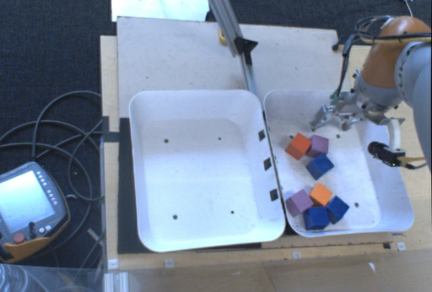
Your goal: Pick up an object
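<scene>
You're looking at a pale counter (pixel 175 48) sitting on dark carpet (pixel 54 27), w/ black cables (pixel 61 122) looping at the left and a teach pendant (pixel 30 206) lying at lower left. A slanted metal pole (pixel 219 4) is crossing the counter's back edge.

The arm (pixel 398 54) is reaching in from the right, orange band showing above the wrist. The end effector (pixel 335 119) is hanging over the back part of the right bin (pixel 398 216); its fingers are looking spread apart w/ nothing between them, and they're not touching any block.

Left bin (pixel 202 169): bare white floor.

Right bin is holding 7 blocks in 2 groups:
- Upper group, just in front of the end effector: orange block (pixel 298 146) and purple block (pixel 318 145) side by side, blue block (pixel 319 166) just below them.
- Lower group near the front rim: purple block no. 2 (pixel 298 202), orange block no. 2 (pixel 321 193), and 2 blue blocks (pixel 315 218) (pixel 337 208), all bunching close or touching.
</scene>
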You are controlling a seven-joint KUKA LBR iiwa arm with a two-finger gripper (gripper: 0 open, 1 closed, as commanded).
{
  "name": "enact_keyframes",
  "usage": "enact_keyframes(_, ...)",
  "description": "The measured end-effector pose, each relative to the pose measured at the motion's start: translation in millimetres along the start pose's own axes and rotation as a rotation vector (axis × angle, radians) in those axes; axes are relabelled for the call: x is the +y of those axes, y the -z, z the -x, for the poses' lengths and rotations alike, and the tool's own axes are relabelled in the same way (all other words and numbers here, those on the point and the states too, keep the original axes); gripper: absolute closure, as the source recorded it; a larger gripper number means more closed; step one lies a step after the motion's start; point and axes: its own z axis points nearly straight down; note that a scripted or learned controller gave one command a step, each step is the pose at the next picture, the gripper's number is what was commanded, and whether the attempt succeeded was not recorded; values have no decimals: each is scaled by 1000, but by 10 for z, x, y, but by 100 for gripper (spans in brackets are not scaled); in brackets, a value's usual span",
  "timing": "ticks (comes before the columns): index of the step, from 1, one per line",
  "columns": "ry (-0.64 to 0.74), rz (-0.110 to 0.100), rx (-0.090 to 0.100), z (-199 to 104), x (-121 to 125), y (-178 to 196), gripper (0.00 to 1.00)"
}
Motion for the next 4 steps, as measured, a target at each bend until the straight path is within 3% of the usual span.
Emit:
enact_keyframes(1,2,7,-2,3,22,145,100)
enact_keyframes(3,3,9,-2,-28,119,1113,100)
enact_keyframes(4,0,10,-2,-9,44,1629,100)
